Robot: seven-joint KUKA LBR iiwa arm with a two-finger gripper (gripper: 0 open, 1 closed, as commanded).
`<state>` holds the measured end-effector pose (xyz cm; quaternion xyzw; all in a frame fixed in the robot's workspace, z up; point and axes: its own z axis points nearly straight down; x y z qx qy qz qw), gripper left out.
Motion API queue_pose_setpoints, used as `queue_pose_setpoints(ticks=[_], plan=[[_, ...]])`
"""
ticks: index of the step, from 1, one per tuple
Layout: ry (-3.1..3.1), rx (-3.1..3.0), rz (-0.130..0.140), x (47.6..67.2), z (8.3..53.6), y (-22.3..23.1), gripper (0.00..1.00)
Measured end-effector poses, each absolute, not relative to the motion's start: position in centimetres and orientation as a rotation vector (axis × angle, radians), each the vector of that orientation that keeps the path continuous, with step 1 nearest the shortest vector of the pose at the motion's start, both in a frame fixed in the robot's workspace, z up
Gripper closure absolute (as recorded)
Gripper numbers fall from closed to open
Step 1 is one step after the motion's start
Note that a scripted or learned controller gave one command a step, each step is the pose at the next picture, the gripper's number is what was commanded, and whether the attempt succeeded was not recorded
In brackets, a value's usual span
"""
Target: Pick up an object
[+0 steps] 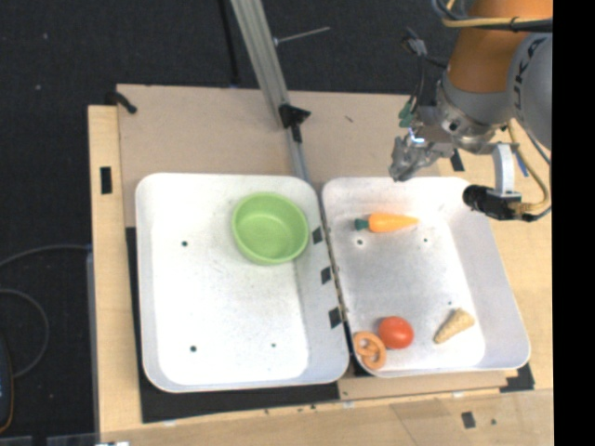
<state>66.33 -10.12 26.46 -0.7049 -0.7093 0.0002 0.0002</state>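
Observation:
My gripper hangs over the far edge of the right bin, above and slightly right of an orange carrot that lies near the bin's far side. Nothing shows between the fingers. Near the bin's front edge sit a red tomato, a pretzel-like orange piece and a tan wedge. A green bowl stands in the left bin, toward its far side.
A slanted metal pole rises from behind the gap between the bins. Black cables and a dark connector hang by the right bin's far right corner. The bins rest on a tan board.

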Motion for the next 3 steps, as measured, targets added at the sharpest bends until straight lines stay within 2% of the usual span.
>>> queue_pose_setpoints(ticks=[1, 2, 3], plan=[[-2.227, -2.215, 0.002, 65.3, 25.2, -5.4, 1.0], [-2.23, -2.214, -0.004, 65.6, 25.8, -0.2, 1.0], [-2.227, -2.214, 0.0, 65.0, 25.2, 4.0, 1.0]])
